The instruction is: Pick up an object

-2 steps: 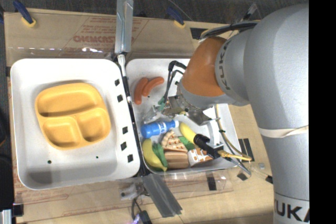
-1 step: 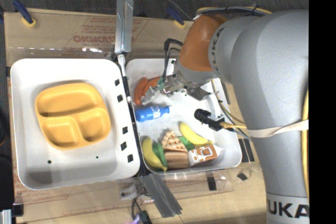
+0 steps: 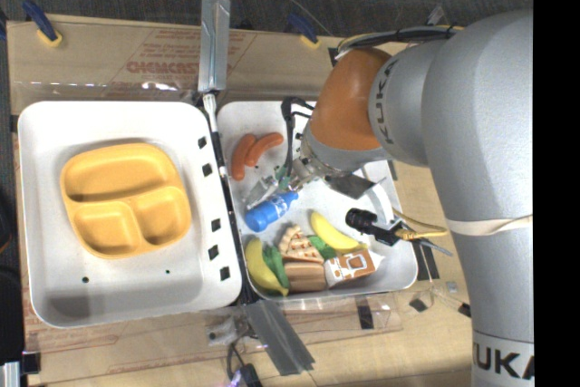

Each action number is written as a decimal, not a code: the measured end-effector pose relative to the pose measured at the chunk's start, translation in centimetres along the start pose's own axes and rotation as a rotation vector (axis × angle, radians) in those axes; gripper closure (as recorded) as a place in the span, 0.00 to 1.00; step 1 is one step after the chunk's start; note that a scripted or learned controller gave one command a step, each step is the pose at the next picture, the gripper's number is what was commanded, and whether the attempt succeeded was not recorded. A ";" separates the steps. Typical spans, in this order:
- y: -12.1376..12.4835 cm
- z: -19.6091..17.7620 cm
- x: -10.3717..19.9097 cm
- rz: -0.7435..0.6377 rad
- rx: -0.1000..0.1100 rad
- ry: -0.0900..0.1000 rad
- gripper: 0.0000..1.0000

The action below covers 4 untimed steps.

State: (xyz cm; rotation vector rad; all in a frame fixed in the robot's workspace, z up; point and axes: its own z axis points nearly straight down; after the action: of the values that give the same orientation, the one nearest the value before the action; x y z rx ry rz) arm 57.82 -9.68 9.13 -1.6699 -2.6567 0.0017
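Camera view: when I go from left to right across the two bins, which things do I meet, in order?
First the yellow tray → blue bottle → banana. The sausages overlap the bottle, so I leave them out.

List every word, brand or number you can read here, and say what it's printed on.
"KUKA": on the grey arm, beside its orange band.
"KUK": on the arm's lower link, cut off at the picture's edge.
Red print on the cardboard sheet behind the bins: too blurred to read.
Print on the small carton in the right bin: too small to read.
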 end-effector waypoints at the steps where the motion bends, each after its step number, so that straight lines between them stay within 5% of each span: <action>1: 0.2 -8.1 -3.5 -0.073 -0.007 -0.007 0.00; 2: -3.4 0.0 -2.4 -0.062 -0.001 -0.001 0.00; 3: -10.7 -5.3 -0.6 0.444 0.000 0.001 0.00; 4: -10.7 -0.5 -4.6 0.430 -0.010 -0.003 0.00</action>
State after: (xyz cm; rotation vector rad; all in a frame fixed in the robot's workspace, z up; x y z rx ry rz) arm 50.18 -18.47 9.67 -2.2041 -2.2442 -0.0079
